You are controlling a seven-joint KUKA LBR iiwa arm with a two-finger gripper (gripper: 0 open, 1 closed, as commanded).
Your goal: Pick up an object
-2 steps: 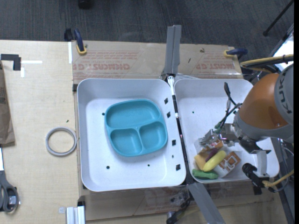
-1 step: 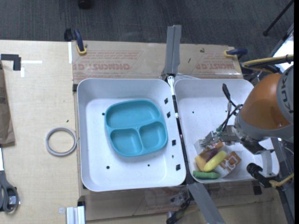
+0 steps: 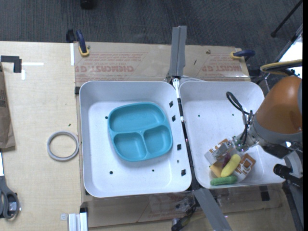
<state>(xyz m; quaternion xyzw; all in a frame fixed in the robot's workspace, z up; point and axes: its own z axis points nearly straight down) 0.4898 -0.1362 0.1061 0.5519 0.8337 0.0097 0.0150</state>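
Note:
In the right bin (image 3: 207, 105), near its front right corner, lies a small heap of objects: a yellow banana-shaped piece (image 3: 230, 165), a green pod-shaped piece (image 3: 224, 180), and a clear packet with orange print (image 3: 245, 165). My gripper (image 3: 236, 146) reaches down from the right, just above the back of this heap, close to a grey crumpled item (image 3: 217, 151). The arm's orange band (image 3: 284, 105) sits above it. The left bin (image 3: 91, 129) holds a blue three-compartment tray (image 3: 139, 131).
On the bench to the left lie a grey ring (image 3: 63, 145), scissors (image 3: 7, 201) at the lower left, and a brown bag (image 3: 5, 109) at the far left edge. A grey divider post (image 3: 178, 52) rises between the bins at the back.

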